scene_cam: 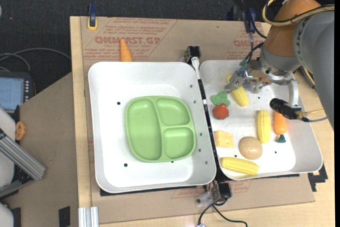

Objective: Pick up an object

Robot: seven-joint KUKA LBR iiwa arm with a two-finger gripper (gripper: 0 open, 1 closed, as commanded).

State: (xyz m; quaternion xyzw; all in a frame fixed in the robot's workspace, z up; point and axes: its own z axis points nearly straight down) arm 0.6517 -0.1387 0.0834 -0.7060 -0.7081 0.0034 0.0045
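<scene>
Nearest the camera, a toy corn cob point(239, 166) lies along the front edge of the right bin point(305, 156). At that bin's far side the gripper point(243, 81) is down low, its fingers slightly apart around the top of a small corn cob point(240, 96); whether they truly grip it I cannot tell. Beside it lie a green piece point(219, 98) and a red tomato point(221, 111), then an upright corn cob point(263, 126), a carrot point(279, 124), a cheese wedge point(223, 139) and a tan bun point(250, 148). A green divided plate point(159, 128) sits in the left bin point(106, 82).

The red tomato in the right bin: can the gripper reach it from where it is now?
Probably yes. The tomato lies uncovered near the bin's left wall, with the gripper just above it; only the green piece touches it.
</scene>
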